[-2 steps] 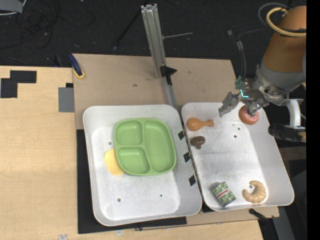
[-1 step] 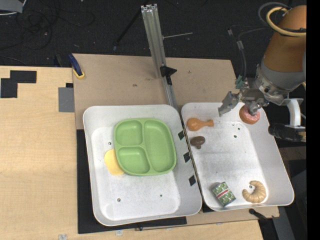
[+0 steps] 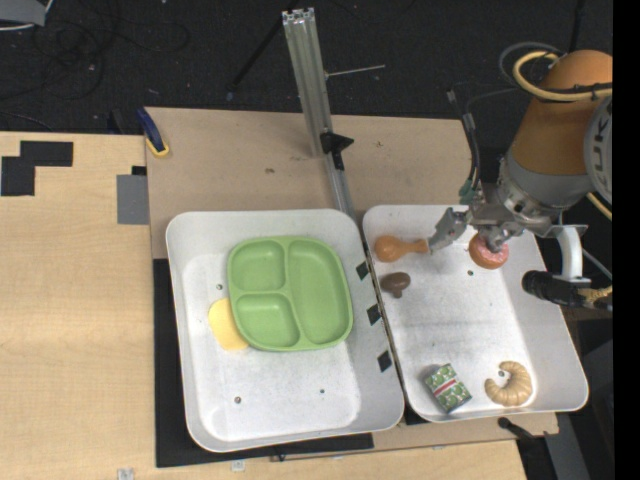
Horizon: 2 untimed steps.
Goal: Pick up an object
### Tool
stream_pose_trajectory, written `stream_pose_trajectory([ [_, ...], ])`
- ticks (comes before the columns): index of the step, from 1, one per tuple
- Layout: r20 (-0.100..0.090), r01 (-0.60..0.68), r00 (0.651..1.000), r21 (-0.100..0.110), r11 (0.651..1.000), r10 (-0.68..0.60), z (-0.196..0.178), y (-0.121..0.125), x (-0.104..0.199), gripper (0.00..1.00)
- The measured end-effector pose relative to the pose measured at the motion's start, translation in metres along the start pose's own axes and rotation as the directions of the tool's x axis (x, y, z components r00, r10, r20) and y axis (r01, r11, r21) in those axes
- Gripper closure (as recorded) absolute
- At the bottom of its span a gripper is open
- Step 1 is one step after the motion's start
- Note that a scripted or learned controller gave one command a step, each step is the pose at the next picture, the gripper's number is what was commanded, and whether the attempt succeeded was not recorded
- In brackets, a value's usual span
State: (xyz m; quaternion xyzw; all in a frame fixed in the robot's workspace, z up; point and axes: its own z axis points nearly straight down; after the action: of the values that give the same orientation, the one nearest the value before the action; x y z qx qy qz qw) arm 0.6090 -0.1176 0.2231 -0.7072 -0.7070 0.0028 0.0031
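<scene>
1. Pink donut [image 3: 489, 254] lies in the right bin [image 3: 470, 313] close to its far edge, toward the far right corner, and sits directly under the gripper [image 3: 492, 236], which is hovering at or touching it; I cannot tell which.
2. Whether the gripper is open or closed cannot be told from this slanted look down.
3. Other things in the right bin: an orange pear-shaped toy [image 3: 396, 248] near the far left corner, a small brown piece [image 3: 396, 283] just in front of it, a green box [image 3: 446, 387] near the front edge, and a croissant [image 3: 510, 383] by the front right corner.
4. In the left bin [image 3: 270, 408] a green divided tray [image 3: 290, 293] sits near the middle, with a yellow object [image 3: 224, 326] tucked partly under its left edge.
5. Both bins rest side by side on a brown board [image 3: 240, 158]; a metal post [image 3: 305, 78] rises behind them, a pale wooden surface [image 3: 70, 318] lies to the left, and the floor beyond is dark.
</scene>
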Motion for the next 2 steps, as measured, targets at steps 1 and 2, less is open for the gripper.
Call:
stream_pose_trajectory([
  [1, 0.000, 0.000, 1.000, 0.000, 1.000, 0.000, 0.051, -0.003, -0.008, 0.00],
  [2, -0.001, 0.001, 1.000, 0.000, 1.000, -0.001, 0.095, -0.001, -0.007, 0.00],
])
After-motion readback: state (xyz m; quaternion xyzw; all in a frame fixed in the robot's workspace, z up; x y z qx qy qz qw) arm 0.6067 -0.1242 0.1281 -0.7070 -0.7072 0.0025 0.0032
